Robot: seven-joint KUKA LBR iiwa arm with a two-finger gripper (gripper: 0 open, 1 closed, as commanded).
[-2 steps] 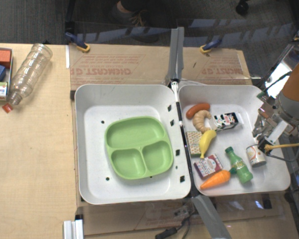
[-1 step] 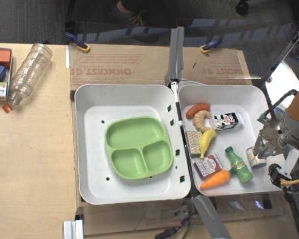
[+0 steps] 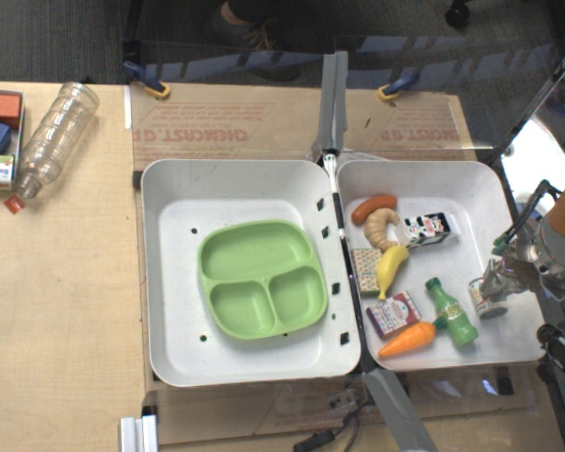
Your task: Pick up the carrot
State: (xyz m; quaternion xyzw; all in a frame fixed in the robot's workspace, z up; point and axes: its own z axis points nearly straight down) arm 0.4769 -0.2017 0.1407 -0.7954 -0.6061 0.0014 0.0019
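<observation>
The carrot (image 3: 407, 339) lies in the right bin (image 3: 471, 179), at 6 o'clock, touching a green bottle (image 3: 450, 313). A banana (image 3: 391, 268) lies near. The left bin (image 3: 169, 191) holds a green plate (image 3: 261, 278). The gripper (image 3: 491, 295) is at 3 o'clock.

The grey robot arm (image 3: 557, 243) enters from the right side of the camera view and leans over the right-hand shallow white bin (image 3: 471, 172), its bulk cut off by the frame. Its metal two-finger gripper (image 3: 491, 295) hangs low near that bin's right wall, pointing down and slightly leftward into the bin. Dark cables run along the wrist above the gripper.
</observation>
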